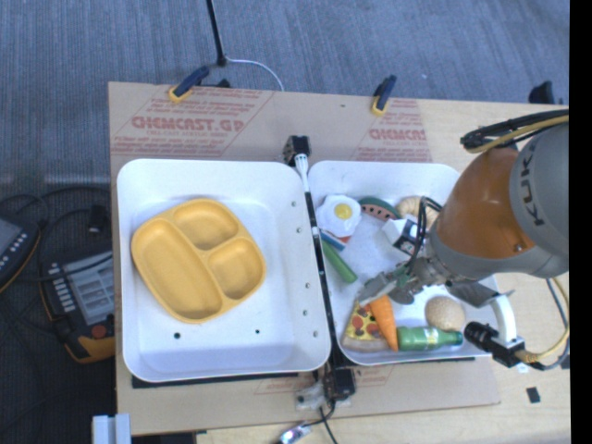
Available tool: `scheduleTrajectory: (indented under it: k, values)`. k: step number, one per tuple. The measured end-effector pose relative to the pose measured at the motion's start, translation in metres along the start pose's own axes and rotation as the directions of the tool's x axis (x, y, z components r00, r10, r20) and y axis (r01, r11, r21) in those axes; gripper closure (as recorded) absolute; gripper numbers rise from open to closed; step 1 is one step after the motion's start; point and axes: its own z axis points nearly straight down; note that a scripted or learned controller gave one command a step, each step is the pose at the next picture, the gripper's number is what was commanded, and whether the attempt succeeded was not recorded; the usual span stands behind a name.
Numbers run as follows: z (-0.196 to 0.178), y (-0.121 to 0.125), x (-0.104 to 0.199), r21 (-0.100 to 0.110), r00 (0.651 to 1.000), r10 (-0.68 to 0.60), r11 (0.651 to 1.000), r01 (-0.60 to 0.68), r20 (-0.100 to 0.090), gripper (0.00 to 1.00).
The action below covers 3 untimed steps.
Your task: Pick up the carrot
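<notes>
**A:** Where is the thing we want?

**B:** The short orange plastic carrot [383, 321] lies low in the right-hand white bin [444, 170], in the lower middle-right of the frame. It sits tilted, just beside a triangular toy pizza slice [361, 326] on its left, with the green bottle lying on its side [429, 338] close on its right.

**A:** And the arm?

**B:** The dark metal two-finger gripper [390, 288] hangs just above the carrot's upper end, under the orange band of the arm [481, 220]. I judge this to be the approach, with no grasp made; nothing sits between the fingers. They look slightly apart, like splayed prongs, though the view is poor.

**A:** What does the next move need?

**B:** A descent straight onto the carrot, with the fingers straddling its narrow body and keeping clear of the pizza slice and bottle crowding both sides.

**A:** Anything you can't make out?

**B:** Plenty. The arm covers the right part of that bin, so some toys are partly hidden: a beige round object [444, 312] peeks out below it. The fingertips blur into shadow. The yellow divided plate [197, 257] in the left bin [148, 178] is plain to see.
</notes>
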Motion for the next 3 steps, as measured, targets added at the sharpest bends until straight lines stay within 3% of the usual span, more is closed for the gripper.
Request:
scheduleTrajectory:
  k: [1, 3]
  values:
    - [0.0023, 0.0007, -0.0014, -0.004, 0.984, 0.177, 0.984, -0.177, 0.003, 0.00]
    - [0.0039, 0.0019, -0.0009, -0.007, 0.955, 0.295, 0.955, -0.295, 0.003, 0.00]
